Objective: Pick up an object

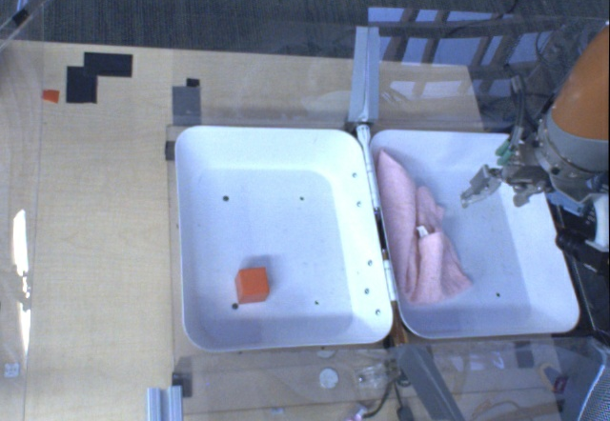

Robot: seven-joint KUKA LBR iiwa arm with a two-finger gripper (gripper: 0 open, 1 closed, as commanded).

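The arm point(581, 114) is cut off by the right edge; the pincer's point(500, 186) grip is unclear.

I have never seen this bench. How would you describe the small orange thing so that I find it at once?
Look at the left white bin of the two that stand side by side. Near its front edge, left of the middle, lies a small orange block. It is boxy and bright, unlike the soft pink cloth crumpled in the right bin.
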